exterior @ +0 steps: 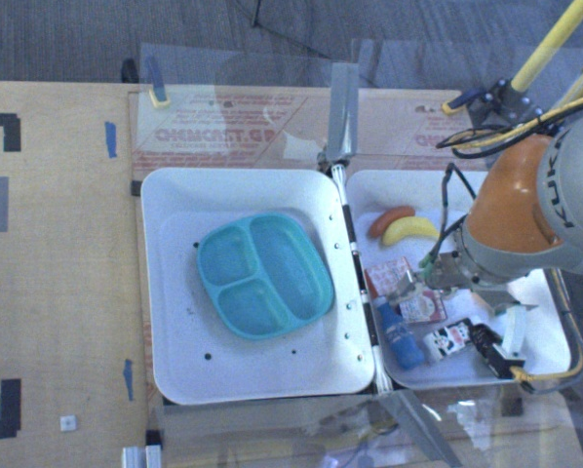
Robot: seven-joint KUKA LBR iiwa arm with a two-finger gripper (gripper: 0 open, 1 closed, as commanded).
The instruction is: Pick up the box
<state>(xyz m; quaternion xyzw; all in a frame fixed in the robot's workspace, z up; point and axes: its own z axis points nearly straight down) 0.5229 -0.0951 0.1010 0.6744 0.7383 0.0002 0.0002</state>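
Camera view — gripper [430, 279] above box [420, 306]; jaw state unclear, label unreadable.

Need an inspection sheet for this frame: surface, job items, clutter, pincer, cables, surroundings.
Surface: two white bins side by side, left bin and right bin, on a tan bench.
Job's things: small reddish box in the right bin, next to another reddish box.
Clutter: teal divided plate in the left bin; in the right bin, banana, red sausage-shaped item, blue bottle, black-and-white carton.
Pincer: pincer low over the boxes; finger state cannot be told.
Cables: black and yellow cables by the arm, top right.
Surroundings: grey carpet; blue tape marks on the bench.
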